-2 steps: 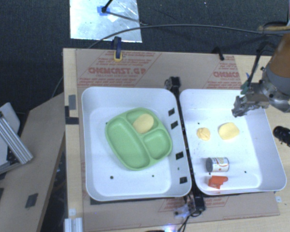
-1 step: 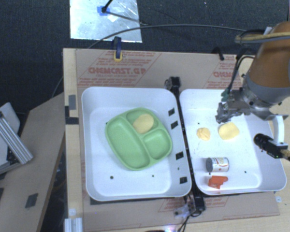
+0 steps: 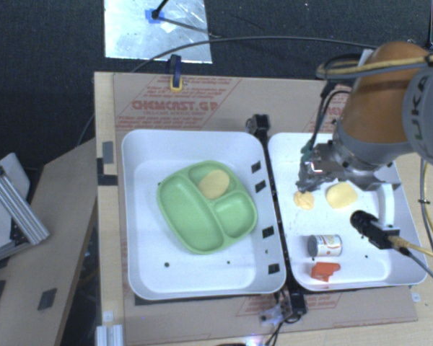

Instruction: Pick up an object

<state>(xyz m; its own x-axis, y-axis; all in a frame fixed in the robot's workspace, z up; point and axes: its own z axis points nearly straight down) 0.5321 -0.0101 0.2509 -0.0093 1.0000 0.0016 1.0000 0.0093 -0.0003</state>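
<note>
one small pale-yellow lump (image 3: 304,200)

Your arm (image 3: 390,99) reaches in from the right, its orange band uppermost, wrist bent steeply down, the tool (image 3: 310,179) hanging low beneath it.

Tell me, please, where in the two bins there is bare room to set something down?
Left bin: bare floor around the green tray, widest along the near wall. Right bin: crowded, with the gripper, two yellow pieces, a can and an orange piece.
</note>
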